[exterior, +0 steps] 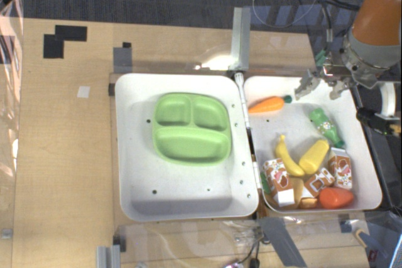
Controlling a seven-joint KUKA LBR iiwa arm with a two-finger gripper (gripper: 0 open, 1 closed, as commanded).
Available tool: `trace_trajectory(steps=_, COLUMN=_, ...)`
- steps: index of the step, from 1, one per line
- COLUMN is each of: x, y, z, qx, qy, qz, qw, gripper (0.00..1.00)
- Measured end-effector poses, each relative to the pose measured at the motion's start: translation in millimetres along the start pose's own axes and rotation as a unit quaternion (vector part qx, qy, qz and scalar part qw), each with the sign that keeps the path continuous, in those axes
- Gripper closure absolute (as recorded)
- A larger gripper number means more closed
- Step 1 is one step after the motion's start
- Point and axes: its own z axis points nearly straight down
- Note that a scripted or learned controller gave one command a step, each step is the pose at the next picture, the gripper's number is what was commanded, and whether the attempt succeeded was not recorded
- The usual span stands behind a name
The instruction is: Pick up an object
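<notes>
Arm (377, 16) cut off at the top right edge. Claw (321, 86) spread open, nothing between its fingers, over the right bin's (370, 160) far edge. Carrot (266, 105) lies near the bin's far left corner, left of the claw. Boxes (308, 180) at the near edge hard to make out.

Green tray (191, 128), orange carrot (266, 105), yellow banana (287, 159)

Bright even overhead light, soft shadows — glare at bench (217, 63), slightly blurry
</notes>
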Motion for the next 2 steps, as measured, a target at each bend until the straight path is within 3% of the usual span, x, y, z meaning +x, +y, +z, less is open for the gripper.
trace_trajectory(steps=1, x=-69.1, y=15.1, z=83.3, qx=0.0, qy=0.0, qz=-0.01, qw=0.9999, gripper=0.0)
trace_trajectory(steps=2, x=-80.9, y=12.0, z=164.6, qx=-0.002, qy=0.0, qz=-0.009, qw=1.0, gripper=0.0)
